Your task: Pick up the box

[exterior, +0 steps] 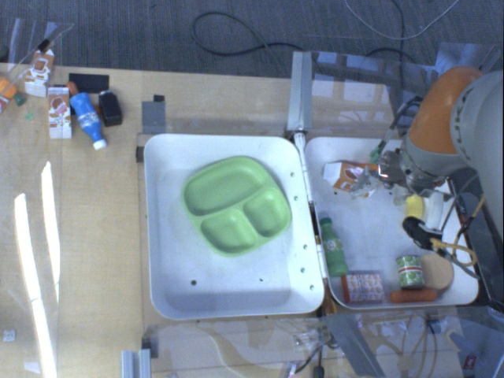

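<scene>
The gripper (368, 178) hovered at the orange-and-white box (343, 175) in the right bin (466, 293). Whether it gripped anything could not be told. A green tray (236, 205) lay in the left bin (169, 290).

The box (345, 175), white and orange with a printed face, is lying tilted in the far part of the right bin (370, 246), near its far-left corner. It is sitting just left of the fingers (370, 181), apparently touching them.
</scene>
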Tool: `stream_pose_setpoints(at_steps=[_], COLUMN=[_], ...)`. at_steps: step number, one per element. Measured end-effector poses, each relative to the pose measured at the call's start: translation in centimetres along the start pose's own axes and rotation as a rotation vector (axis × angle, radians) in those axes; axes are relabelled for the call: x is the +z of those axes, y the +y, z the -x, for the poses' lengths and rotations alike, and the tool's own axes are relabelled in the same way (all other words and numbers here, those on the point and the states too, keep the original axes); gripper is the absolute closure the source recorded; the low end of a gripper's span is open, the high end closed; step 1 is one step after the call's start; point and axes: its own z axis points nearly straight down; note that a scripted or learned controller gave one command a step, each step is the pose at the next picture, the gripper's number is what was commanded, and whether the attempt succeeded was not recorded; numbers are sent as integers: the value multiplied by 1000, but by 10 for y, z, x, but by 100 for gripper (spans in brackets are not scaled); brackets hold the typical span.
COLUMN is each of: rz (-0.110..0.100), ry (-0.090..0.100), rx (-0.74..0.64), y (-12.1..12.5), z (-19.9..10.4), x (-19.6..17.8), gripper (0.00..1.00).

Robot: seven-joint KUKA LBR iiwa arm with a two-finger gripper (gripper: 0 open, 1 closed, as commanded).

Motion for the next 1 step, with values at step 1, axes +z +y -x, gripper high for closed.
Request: stream_pose_setpoints(at_steps=[1], rz=[-1], ry=[0], rx=[166], y=[33], z=[-46], x=[-23], gripper=[0])
